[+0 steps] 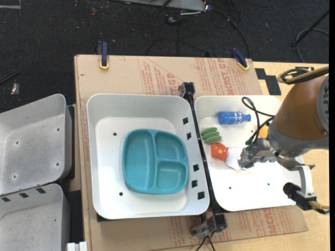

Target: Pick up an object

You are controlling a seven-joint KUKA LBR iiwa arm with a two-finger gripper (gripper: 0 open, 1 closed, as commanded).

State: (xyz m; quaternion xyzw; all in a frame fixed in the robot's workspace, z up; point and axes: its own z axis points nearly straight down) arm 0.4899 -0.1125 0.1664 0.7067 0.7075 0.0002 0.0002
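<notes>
In the right bin (251, 195) lie a blue bottle (233, 117), a green object (210, 135), a red object (219, 150) and a small white object (233, 156). My gripper (246, 160) hangs low over the bin's middle, right beside the white object and just right of the red one. The grey and orange arm (301, 119) comes in from the right and covers part of the bin. An orange bit (263, 132) peeks out beside the arm.
The left bin (104, 140) holds a teal divided tray (155, 161). A black divider (198, 140) runs between the bins. Blue and yellow clamps (104, 55) hold the cardboard base at the back. Cables (251, 109) trail near the bottle.
</notes>
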